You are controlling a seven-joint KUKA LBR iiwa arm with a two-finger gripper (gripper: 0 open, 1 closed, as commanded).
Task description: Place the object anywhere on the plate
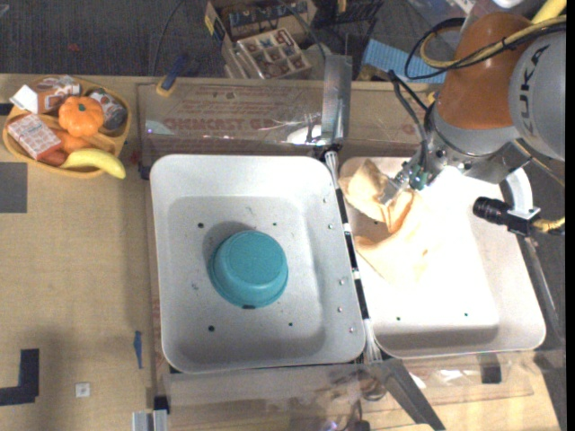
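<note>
Wooden bench [72, 268] under slanted overhead camera; dark floor behind, cluttered with cardboard boxes [260, 30] and cables.

Left bin [180, 196]: teal upturned bowl [250, 268] near centre, serving as plate.

Right bin [467, 321]: pale orange cloth [395, 241] crumpled at upper left corner, against divider between bins.

Gripper [402, 185] low over cloth's top edge; cannot tell whether it has hold of cloth. Arm [490, 79] enters from upper right.

Basket of toy food [63, 128] with banana, pumpkin at bench's far left, well apart from bins.

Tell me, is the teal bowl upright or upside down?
Upside down: the teal bowl shows its flat base upward, rim down, in the left bin.
</note>
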